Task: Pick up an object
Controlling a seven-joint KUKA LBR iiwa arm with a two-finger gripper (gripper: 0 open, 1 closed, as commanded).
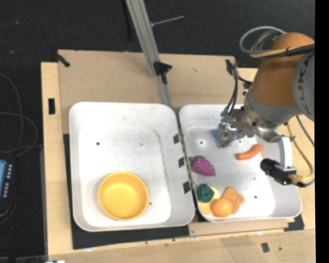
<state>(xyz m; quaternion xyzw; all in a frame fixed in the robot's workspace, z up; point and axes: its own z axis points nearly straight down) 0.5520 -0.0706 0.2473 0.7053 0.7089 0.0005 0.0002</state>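
Note:
The right bin [263, 204] holds a purple grape bunch [202, 165], an orange carrot [248, 153], a dark green piece [205, 192] and an orange fruit [222, 207] on a tan and yellow piece [234, 196]. My gripper [226, 135] hangs over the upper middle of that bin, left of the carrot and above the grapes. Nothing shows between its fingers.
A yellow bowl [123, 195] sits in the left bin [120, 125] near its front edge. A slanted metal pole [148, 43] rises behind the bins. A black cable connector [274, 170] hangs off the arm over the right bin's right side.

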